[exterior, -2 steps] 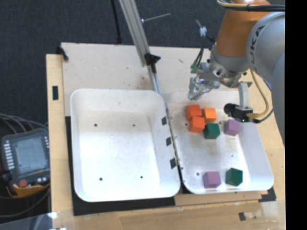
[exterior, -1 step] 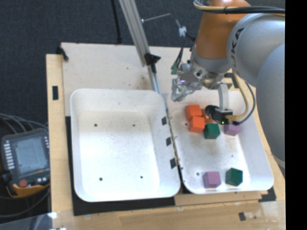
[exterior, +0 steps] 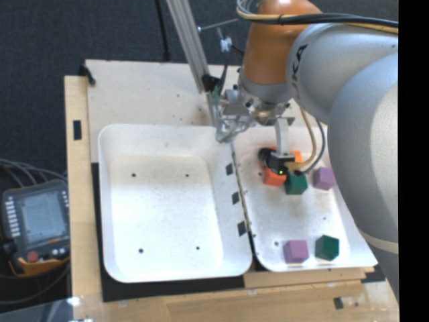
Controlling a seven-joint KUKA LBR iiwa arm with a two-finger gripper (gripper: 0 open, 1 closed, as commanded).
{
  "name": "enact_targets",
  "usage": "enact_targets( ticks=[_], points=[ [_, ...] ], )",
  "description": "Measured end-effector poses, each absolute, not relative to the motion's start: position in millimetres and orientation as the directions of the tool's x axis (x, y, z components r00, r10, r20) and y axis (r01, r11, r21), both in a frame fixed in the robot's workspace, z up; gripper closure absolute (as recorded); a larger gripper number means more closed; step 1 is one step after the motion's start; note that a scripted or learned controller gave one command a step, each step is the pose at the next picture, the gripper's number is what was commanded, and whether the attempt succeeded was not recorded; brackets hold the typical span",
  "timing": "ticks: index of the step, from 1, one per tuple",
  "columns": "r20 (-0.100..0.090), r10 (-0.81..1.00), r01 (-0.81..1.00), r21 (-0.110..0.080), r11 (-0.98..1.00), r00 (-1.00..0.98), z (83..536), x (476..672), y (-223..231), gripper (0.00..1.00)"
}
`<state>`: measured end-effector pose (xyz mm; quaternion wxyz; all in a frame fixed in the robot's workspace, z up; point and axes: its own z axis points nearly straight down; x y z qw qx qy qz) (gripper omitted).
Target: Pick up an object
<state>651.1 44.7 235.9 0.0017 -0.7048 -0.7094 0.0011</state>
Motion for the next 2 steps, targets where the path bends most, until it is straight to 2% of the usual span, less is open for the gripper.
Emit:
enact_targets(
  ticks=[1, 2],
  points=[
    [0.001, 1.0, 1.0, 0.001, 0.007, -0.007, 226.0, 660.3, 97.7, 1.0],
    [-0.001, 1.0, 1.0, 0.001, 0.003, -0.003, 226.7, 660.3, 94.1, 0.0]
  ],
)
